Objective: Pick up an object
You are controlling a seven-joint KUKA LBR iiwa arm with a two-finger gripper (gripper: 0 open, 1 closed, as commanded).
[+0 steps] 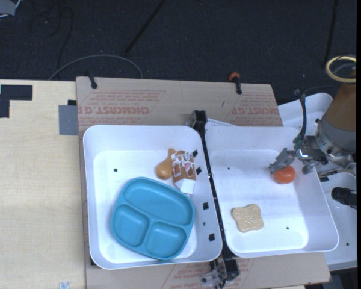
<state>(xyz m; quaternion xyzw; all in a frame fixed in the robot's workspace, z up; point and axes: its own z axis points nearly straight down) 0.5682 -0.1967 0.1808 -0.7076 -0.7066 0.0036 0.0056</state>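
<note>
The tool [284, 163] sits low in the right bin [325, 236], directly over a red tomato-like ball [284, 175] — whether it grips it, I cannot tell; a toast slice [248, 218] lies nearby.

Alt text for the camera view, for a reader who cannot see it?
The gripper sits at a red-orange ball in the right bin, which also holds a toast slice. The left bin holds a blue divided plate.
</note>
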